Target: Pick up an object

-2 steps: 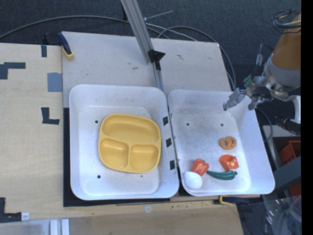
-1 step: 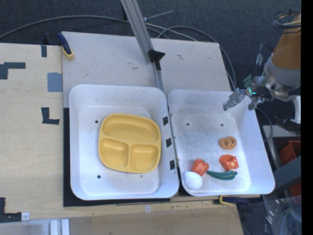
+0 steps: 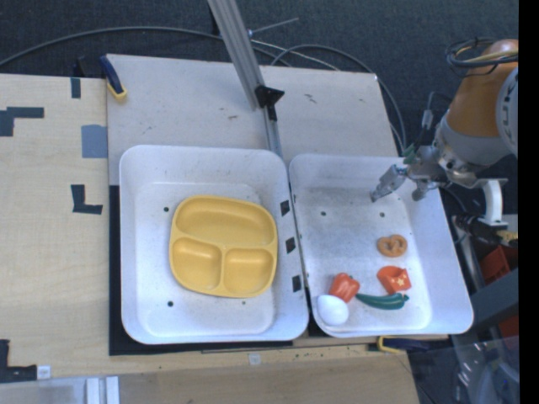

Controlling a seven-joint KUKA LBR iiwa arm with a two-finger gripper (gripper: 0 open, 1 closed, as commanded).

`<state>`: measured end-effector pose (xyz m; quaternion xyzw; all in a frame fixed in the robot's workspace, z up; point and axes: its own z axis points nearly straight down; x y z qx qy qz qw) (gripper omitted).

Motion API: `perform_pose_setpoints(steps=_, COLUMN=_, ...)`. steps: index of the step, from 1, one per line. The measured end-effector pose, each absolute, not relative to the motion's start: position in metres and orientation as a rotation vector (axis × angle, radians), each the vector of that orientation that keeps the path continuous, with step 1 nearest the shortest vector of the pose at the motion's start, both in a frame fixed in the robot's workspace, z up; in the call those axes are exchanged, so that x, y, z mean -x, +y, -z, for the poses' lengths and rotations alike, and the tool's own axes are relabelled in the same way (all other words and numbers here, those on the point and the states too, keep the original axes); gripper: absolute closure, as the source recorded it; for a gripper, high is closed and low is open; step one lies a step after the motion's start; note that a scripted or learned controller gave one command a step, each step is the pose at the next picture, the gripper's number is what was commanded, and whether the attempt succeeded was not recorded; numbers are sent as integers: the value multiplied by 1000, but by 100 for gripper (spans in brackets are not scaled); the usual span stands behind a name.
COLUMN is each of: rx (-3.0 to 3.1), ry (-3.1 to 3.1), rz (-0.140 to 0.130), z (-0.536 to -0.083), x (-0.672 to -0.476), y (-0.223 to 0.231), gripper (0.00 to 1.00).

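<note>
Here the gripper (image 3: 402, 183) hangs at the upper right of the frame, over the top right corner of the right bin (image 3: 438, 225), with its two fingers spread apart and nothing between them. One finger (image 3: 386, 183) points down and left toward the bin's floor; the other lies nearer the bin's right rim. Behind it the arm (image 3: 480, 108) comes in from the right edge, its orange band topmost and the grey wrist bent down toward the bin.

Below the gripper, well apart from it, lie the loose things in the lower half of the same bin. Nearest is a small brown pretzel-shaped piece (image 3: 392, 245), toward the right wall. Further down sits an orange-red block (image 3: 394, 278), and just under it, touching or nearly so, a dark green chilli (image 3: 383, 300) lying crosswise. To their left is a red pepper (image 3: 343, 286), with a white egg (image 3: 333, 310) just beneath it in the bin's lower left corner.

The left bin (image 3: 139, 251) holds a yellow divided plate (image 3: 223, 246), lying flat near its middle.
</note>
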<state>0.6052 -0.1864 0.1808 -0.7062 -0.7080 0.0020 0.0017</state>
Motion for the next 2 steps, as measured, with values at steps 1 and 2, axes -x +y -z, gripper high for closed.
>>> perform_pose_setpoints(steps=1, rx=2217, ry=-2219, rz=-8, z=-130, x=-597, y=-192, gripper=0)
perform_pose_setpoints(steps=2, rx=2220, ry=-2224, rz=-3, z=-87, x=-597, y=-192, gripper=0)
